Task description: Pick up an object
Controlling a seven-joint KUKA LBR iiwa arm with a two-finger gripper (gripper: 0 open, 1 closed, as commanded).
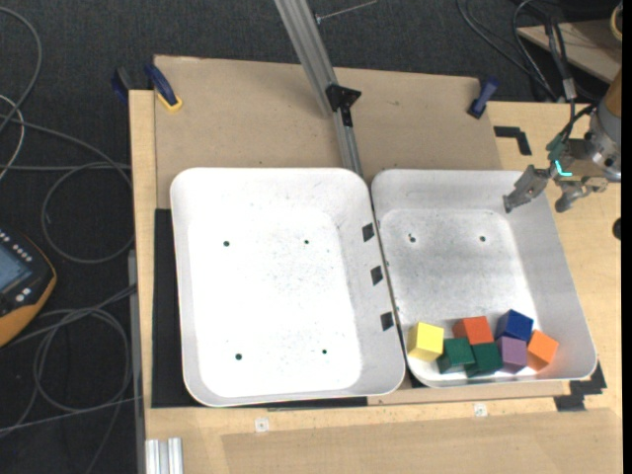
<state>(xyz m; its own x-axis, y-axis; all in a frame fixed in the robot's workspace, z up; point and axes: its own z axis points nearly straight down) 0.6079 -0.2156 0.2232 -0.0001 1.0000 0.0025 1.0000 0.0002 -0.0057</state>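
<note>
Several small coloured blocks lie huddled along the near edge of the right bin (553,265): a yellow block (428,340), two green blocks (471,355), a red block (476,329), a blue block (515,324), a purple block (513,351) and an orange block (542,347). My gripper (545,195) hangs at the far right corner of that bin, well away from the blocks. Its two fingers are spread apart, open, with nothing between them.
The left bin (188,265) sits beside the right one, with small black clips along the shared edge. A metal pole (316,57) slants up from the bench behind the bins. Blue clamps hold the board's far corners. Cables lie on the floor to the left.
</note>
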